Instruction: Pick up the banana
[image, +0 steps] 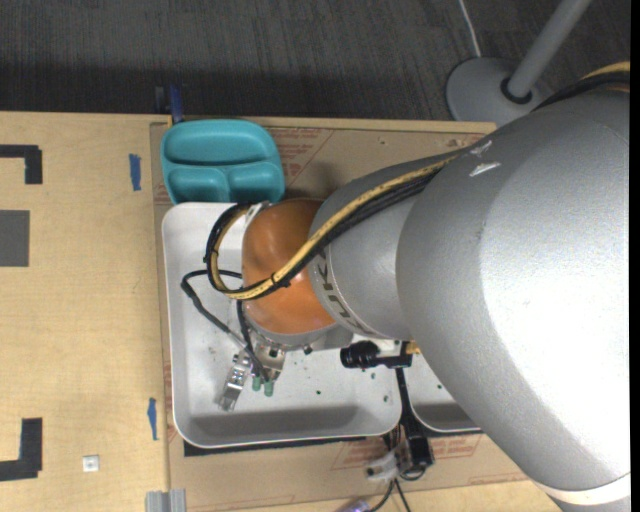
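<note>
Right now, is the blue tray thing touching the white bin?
Cannot tell. In the camera view the teal tray sits right at the white bin's far rim, with no gap visible between them, but the slanted view doesn't show whether it rests against the rim.

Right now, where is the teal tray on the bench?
The teal tray sits at the top of the camera view, left of centre, against the far rim of the left white bin, just above the arm's orange band.
</note>
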